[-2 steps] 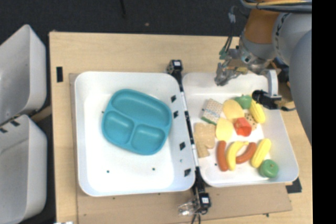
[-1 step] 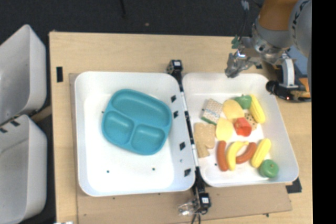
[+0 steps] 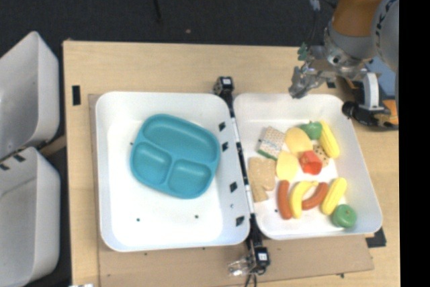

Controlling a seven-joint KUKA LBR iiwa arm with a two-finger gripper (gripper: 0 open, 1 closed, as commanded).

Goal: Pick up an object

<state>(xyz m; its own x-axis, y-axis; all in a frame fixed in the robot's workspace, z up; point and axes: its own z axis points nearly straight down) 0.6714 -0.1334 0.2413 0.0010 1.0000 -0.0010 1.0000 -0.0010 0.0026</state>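
Right bin, white and shallow, taken as the landmark. It holds the pickable stock: a heap of small toy foods.

Count, as far as the heap allows:
- sausages, red-orange: two, at the bin's near side, lying side by side with a yellow piece between them.
- bananas, yellow: about three, one at the far right of the heap, one by the near right wall, one among the sausages.
- crackers, tan squares: two, stacked against the bin's left wall.
- checkered piece: one, just beyond the crackers.
- green round item: one, in the near right corner.
- red block: one, mid-heap; pale yellow lumps around it, number uncertain.

Left bin: one, touching the right bin along a hinged seam. It carries one teal divided plate.

Handling, judged: all pieces look like light, rigid, smooth plastic, so likely slippery and apt to roll. The green round item sits apart from its neighbours and offers the cleanest grip across its middle; a sausage could be taken across its short width. Flat crackers look hard to pinch.

Hand: above the right bin's far rim, well clear of the heap, nothing between its fingers; how wide it is set cannot be told.

Desk: one, tan.
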